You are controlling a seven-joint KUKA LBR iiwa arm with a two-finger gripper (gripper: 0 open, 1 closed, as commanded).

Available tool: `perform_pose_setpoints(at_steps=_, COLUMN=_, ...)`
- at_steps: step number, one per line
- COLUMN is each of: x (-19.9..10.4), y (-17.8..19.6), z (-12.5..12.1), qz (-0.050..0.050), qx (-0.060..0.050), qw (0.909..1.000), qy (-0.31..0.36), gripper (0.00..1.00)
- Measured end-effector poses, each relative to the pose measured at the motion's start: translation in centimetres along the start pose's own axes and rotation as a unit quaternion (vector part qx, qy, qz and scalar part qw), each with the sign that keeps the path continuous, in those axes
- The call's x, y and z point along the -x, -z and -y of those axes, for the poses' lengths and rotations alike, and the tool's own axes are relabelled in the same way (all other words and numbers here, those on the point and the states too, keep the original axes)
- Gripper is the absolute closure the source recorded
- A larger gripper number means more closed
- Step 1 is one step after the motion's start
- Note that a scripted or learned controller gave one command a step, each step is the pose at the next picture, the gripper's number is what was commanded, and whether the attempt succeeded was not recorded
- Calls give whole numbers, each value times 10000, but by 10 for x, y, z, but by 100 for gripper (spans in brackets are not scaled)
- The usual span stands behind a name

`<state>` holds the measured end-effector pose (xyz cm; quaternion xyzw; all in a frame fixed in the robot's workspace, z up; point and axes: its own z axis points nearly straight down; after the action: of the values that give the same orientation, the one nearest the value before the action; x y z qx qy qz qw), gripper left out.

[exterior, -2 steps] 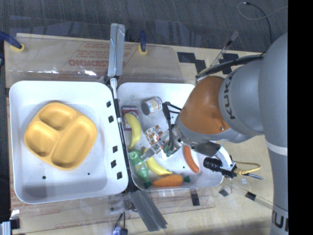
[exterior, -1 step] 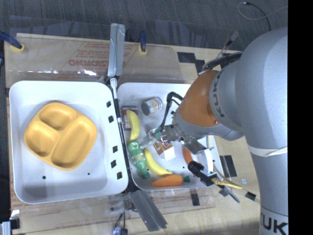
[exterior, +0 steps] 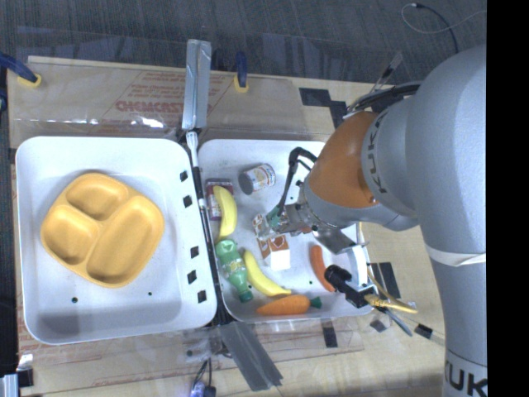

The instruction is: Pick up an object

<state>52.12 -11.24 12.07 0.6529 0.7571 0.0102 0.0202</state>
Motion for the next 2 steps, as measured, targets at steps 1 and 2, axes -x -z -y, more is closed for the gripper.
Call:
perform_pose_setpoints(at_steps=1, x=-26, y=99, z=-27, qz=-108, qx=-207, qw=9964, qy=812, gripper=100)
perform_pose_setpoints(at_steps=2, x=-32, y=96, z=-3, qz=-102, qx=-232, qw=9994, qy=251, gripper=100)
